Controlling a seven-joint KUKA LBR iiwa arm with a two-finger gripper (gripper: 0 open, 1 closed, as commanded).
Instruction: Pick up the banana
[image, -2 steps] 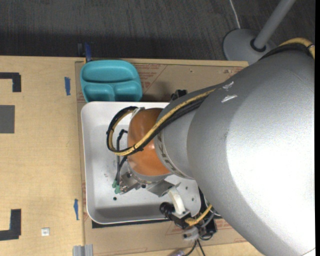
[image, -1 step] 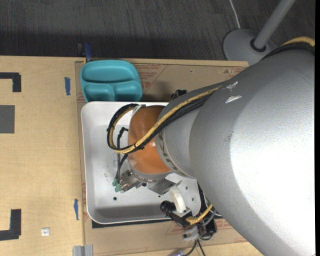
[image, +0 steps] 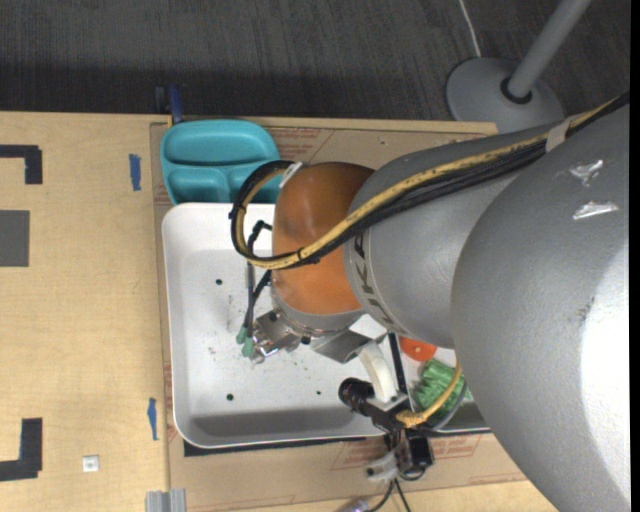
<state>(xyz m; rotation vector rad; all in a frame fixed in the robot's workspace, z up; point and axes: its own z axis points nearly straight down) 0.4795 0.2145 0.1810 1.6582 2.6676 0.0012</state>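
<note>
One gripper (image: 252, 343) hangs low over the white bin (image: 195, 300); its finger state I cannot tell. At twelve o'clock, a teal tray (image: 215, 160).

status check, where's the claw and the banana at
Claw low over white bin, near its middle. Arm covers much of the bin. Teal tray beyond the bin's far edge.

arm (image: 480, 290): big grey bulk with an orange band, covering the right side of the white bin (image: 200, 330)
gripper (image: 252, 342): low over the bin floor, near its middle
teal tray (image: 215, 160): just behind the bin's far edge
green object (image: 438, 385): under the arm, at the bin's right end
</note>
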